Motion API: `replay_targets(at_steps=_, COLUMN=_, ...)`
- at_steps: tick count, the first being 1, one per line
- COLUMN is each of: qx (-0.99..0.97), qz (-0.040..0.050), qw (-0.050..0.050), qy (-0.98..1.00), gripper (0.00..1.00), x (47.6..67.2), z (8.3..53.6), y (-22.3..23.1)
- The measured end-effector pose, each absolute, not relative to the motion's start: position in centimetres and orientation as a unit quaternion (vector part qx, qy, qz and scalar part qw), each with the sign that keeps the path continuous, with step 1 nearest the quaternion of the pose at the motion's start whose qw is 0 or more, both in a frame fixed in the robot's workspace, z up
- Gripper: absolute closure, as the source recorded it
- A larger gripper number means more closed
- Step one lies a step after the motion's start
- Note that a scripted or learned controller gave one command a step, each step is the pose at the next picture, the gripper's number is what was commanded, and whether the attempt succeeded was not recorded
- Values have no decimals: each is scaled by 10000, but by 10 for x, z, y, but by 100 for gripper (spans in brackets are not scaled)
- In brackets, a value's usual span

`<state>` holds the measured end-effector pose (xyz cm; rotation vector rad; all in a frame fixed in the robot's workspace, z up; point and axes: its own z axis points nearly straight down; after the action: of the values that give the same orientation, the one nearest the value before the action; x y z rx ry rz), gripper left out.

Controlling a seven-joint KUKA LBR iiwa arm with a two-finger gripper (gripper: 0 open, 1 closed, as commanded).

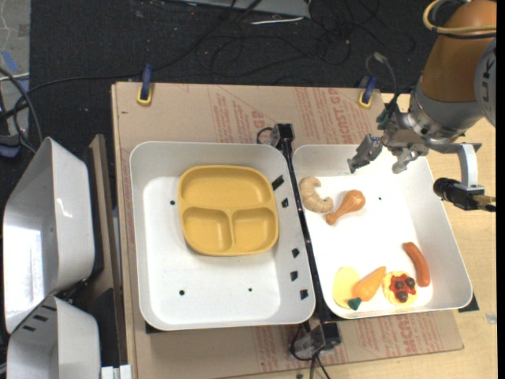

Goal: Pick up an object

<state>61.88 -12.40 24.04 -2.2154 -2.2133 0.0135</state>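
My gripper (386,156) hangs over the back edge of the right bin (442,235), fingers spread open with nothing between them. Below and to its left lie a tan croissant-shaped piece (314,195) and an orange drumstick (347,206), touching each other. Near the bin's front sit a yellow piece (342,284), a carrot (369,283), a small yellow slice with red and dark toppings (402,286) and a red-orange sausage (417,263). A yellow divided plate (229,210) rests in the left bin (158,290).
The bins stand on a cardboard sheet (213,109) held by two yellow clamps (144,95) at the back. White tubs (47,212) stand off the bench at the left. Cables run across the dark floor behind.
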Motion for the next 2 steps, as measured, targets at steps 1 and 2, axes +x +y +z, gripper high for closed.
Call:
replay_targets(at_steps=1, qx=-7067, qz=2, qw=-3, qy=-7075, gripper=0, x=621, z=248, y=-124)
replay_targets(at_steps=2, qx=-7074, qz=16, qw=18, qy=-7068, gripper=0, x=623, z=184, y=-124)
